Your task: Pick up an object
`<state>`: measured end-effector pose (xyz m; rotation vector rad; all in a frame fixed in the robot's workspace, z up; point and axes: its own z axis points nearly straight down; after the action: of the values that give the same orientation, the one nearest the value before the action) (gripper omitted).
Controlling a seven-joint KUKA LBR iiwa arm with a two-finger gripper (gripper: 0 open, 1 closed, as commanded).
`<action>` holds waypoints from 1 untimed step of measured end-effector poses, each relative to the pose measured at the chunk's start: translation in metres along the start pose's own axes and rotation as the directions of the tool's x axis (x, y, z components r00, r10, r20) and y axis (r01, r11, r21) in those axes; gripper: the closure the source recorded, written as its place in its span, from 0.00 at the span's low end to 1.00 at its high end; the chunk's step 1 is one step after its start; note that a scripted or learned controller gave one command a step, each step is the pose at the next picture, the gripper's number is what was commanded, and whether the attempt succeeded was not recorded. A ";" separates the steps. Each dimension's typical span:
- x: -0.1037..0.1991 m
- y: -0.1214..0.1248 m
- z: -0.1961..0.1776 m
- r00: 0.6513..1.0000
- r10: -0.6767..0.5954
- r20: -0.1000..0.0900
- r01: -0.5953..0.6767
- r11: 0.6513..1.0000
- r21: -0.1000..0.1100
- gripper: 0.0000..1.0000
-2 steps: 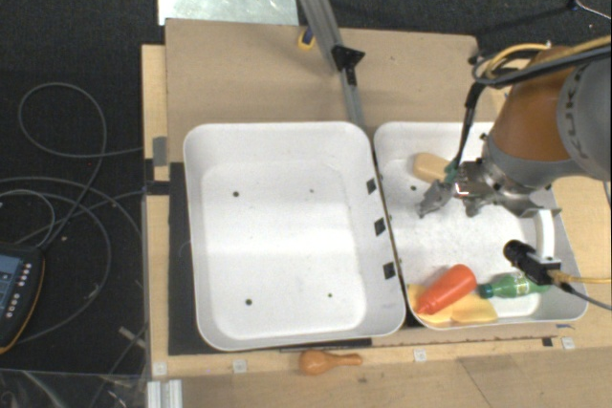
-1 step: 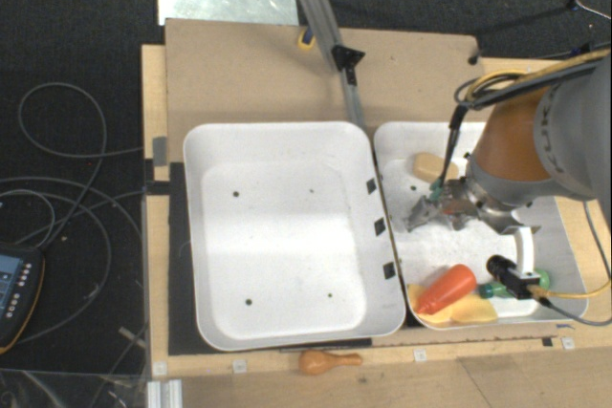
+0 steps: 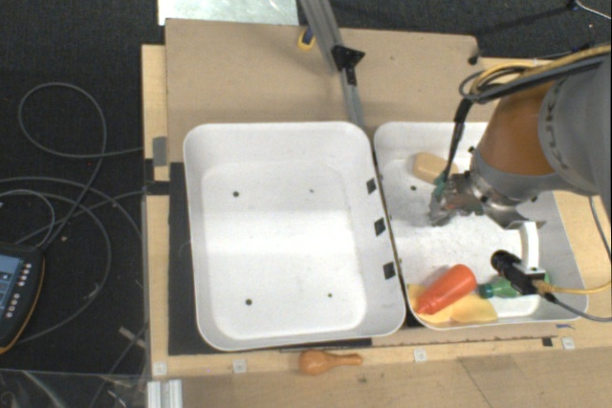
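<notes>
We see the gripper (image 3: 442,205) low over the right bin (image 3: 413,248), near that bin's middle; whether it is open or closed we cannot tell, nor whether it has anything. At about eleven o'clock from it, just beside, lies a beige block (image 3: 427,167). Toward five o'clock, in the bin's near corner, an orange carrot-shaped toy (image 3: 446,288) rests on a yellow piece (image 3: 470,311), with a green object (image 3: 505,289) beside them. The left bin (image 3: 277,234) sits at nine o'clock. A tan pear-shaped object (image 3: 327,360) lies on the bench at six o'clock.

bins (image 3: 277,143) white; carrot (image 3: 446,288) orange; cloth (image 3: 469,311) yellow; arm band (image 3: 512,134) orange
</notes>
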<state>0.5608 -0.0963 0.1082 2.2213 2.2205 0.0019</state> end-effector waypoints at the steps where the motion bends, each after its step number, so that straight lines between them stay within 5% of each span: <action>1: 0.002 0.005 -0.064 1.000 -0.005 0.001 0.005 1.000 -0.006 1.00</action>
<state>0.5659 -0.0944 0.1721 2.2113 2.2227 0.0074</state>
